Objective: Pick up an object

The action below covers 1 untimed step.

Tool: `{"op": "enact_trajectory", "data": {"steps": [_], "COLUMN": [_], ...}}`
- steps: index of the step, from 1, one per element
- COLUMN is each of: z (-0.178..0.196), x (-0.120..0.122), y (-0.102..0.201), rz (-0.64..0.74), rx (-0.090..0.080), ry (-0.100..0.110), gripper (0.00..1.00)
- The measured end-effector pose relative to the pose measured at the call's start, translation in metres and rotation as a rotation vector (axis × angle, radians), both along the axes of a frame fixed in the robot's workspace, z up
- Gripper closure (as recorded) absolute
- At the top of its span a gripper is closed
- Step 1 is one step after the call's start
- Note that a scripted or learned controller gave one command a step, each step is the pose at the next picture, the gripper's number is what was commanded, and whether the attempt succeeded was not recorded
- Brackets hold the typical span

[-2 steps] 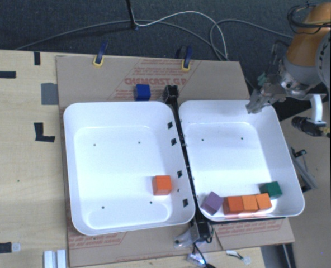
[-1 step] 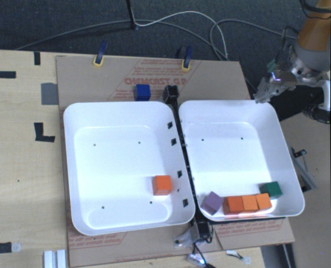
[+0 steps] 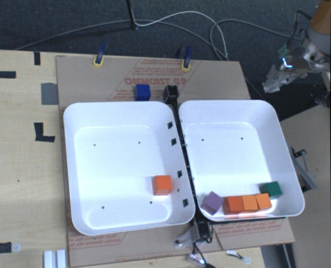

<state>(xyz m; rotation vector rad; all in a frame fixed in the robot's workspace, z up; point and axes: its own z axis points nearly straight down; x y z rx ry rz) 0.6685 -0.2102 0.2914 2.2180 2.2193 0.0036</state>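
On the bench (image 3: 20, 149), a sheet of cardboard (image 3: 210, 77) lies clamped at its far edge by two spring clips (image 3: 100, 54), and it carries the two white bins side by side. Left bin (image 3: 98, 116) and right bin (image 3: 266, 113) touch along their inner walls, joined there by a row of small black clips (image 3: 181, 166).

Up at the far right corner, well apart from both bins and beyond the right bin's far right corner, the grey arm (image 3: 322, 15) reaches in, its orange band showing at the top edge. The wrist tilts down and toward the left, so the gripper (image 3: 274, 82) hangs over the dark floor beside the cardboard's edge, not over either bin. Nothing shows between its tips, and whether the claw is spread or pressed together cannot be told from this blurred, small patch.

Against the right bin's near wall sits a row of blocks: a purple block (image 3: 212, 202) tilted at the near left corner, then an orange block (image 3: 232, 205), a second orange block (image 3: 249, 204) and a paler orange block (image 3: 263, 201) touching one another, with a green block (image 3: 272, 190) just behind the last, near the right wall.

Alone in the left bin, an orange cube (image 3: 162, 185) rests near the near right corner.

Outside the bins, a blue cube (image 3: 142, 91) stands on the cardboard beyond the left bin's far wall.
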Motion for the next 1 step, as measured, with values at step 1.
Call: {"op": "enact_trajectory", "data": {"steps": [1], "z": [-0.0126], "x": [-0.0248], "y": [0.0398], "rz": [0.002], "rx": [0.002], "ry": [0.005], "gripper": [1.0]}}
